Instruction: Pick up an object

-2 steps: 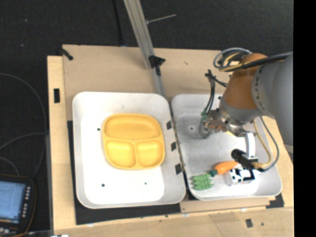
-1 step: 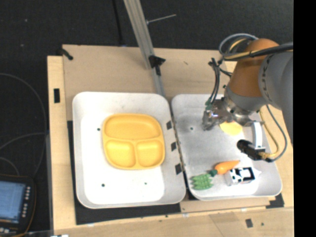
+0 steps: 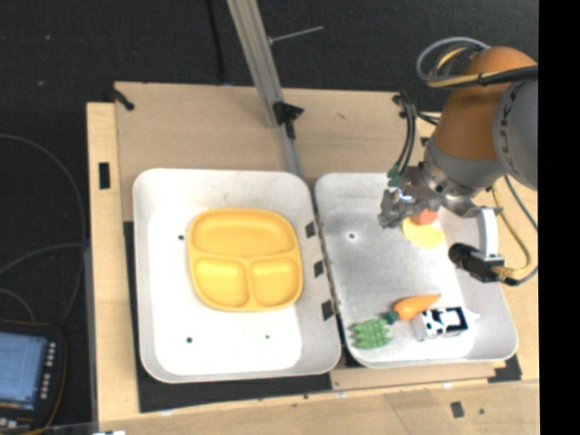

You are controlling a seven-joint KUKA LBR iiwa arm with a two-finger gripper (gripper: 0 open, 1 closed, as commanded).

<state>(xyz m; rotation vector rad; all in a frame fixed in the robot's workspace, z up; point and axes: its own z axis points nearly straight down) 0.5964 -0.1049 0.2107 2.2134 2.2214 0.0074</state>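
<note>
1. Divided tray (image 3: 245, 271): solid yellow, in white left bin (image 3: 163, 243).
2. Carrot (image 3: 415, 305): orange, green top (image 3: 371, 334).
3. Small box (image 3: 444, 322): black-and-white patches (cow-like).
4. Disc (image 3: 425, 233): pale yellow.
5. Counter (image 3: 199, 125): tan.

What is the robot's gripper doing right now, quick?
Gripper: low in the right bin, beside a yellow and red-orange object; whether it is open, closed or holding anything cannot be told.

A tan bench (image 3: 227, 125) bears two white bins side by side, left (image 3: 154, 333) and right (image 3: 362, 207), seemingly on a dark mat (image 3: 227, 386).
</note>
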